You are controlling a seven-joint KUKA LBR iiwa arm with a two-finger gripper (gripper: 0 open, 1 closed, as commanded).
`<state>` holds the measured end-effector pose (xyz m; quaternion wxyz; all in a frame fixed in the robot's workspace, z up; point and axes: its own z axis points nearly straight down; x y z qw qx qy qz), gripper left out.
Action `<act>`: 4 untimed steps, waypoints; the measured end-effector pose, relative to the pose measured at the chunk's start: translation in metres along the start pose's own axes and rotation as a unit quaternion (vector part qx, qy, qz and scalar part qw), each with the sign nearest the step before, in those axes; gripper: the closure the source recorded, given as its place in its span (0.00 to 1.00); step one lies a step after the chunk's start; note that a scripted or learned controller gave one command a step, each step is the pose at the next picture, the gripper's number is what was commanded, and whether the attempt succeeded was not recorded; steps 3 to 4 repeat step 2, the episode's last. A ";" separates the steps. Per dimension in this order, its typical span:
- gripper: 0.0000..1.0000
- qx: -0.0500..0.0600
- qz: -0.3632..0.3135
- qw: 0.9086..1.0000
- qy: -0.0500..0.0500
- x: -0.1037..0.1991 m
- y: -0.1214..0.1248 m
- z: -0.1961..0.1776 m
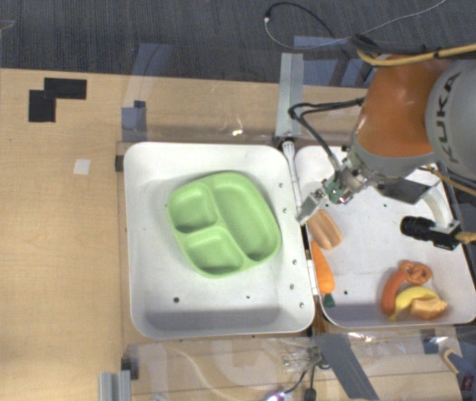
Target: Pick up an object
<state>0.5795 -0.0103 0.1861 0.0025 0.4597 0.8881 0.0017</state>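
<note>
My gripper (308, 209) hangs low over the left edge of the right bin (363, 312), close to the wall between the two bins. Just below and to the right of its tip lies a tan sausage-shaped piece (326, 230), very near the tip; contact is not clear from this view. An orange carrot (324, 271) lies along the bin's left wall below the sausage. In the bin's lower right corner sit a red-orange pretzel-like piece (413, 271), a yellow banana (408, 299) and a pale bread piece (430, 308), all bunched together.
The left bin (146, 224) holds a green divided plate (221, 222) in its middle. The grey and orange arm (405, 115) reaches in from the upper right over the right bin's back half. A metal post (291, 90) stands behind the bins.
</note>
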 end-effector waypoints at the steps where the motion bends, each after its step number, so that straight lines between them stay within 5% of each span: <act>1: 1.00 -0.003 0.000 1.000 -0.002 -0.001 0.002 -0.012; 2: 1.00 0.001 -0.079 0.997 0.000 0.022 -0.015 -0.017; 4: 1.00 0.001 -0.079 0.997 0.000 0.022 -0.015 -0.017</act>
